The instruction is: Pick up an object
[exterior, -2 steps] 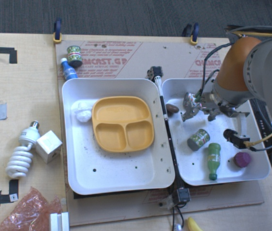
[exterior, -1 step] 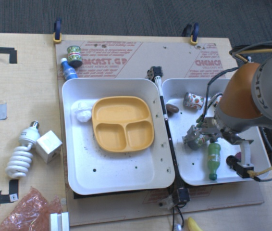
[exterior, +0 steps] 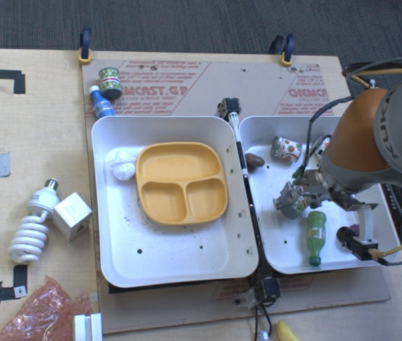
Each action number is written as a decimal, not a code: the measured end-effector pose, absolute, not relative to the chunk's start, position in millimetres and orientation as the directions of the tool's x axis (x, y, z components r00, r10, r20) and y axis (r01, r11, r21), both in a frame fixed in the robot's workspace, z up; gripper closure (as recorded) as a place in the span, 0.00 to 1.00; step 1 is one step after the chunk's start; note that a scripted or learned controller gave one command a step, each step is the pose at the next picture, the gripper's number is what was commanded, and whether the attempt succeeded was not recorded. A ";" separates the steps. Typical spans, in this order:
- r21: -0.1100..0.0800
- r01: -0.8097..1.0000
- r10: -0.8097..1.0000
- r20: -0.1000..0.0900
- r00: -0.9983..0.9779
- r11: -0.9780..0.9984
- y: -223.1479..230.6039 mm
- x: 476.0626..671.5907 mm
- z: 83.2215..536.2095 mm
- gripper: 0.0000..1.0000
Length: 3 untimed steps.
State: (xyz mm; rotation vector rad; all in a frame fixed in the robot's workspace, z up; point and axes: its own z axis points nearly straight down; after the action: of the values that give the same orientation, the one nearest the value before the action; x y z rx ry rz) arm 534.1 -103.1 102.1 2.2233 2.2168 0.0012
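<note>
Camera view — green bottle lengthwise up-down in right bin, cap nearest camera.

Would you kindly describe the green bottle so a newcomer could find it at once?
Look in the right-hand white bin, near its front edge. The green bottle lies there below the gripper, the only green, elongated thing among small brown and patterned items.

The arm is bulky and rounded, with a smooth grey shell at 3 o'clock and a broad orange band nearer the wrist. Below the band sits a grey collar. Black and yellow cables arc over the shell from 1 o'clock. The gripper is dull grey metal, small and angular.
</note>
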 end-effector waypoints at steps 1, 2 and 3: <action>0.002 1.000 1.000 -0.001 -0.001 0.001 -57.7 524.0 227.1 1.00; 0.001 1.000 1.000 -0.001 -0.002 0.002 -31.7 569.1 293.6 1.00; -0.001 1.000 1.000 -0.002 -0.002 0.002 36.9 611.0 304.0 1.00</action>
State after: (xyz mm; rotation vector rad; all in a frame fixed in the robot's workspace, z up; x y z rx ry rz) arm 611.0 36.9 304.0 2.2193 2.2227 -0.0029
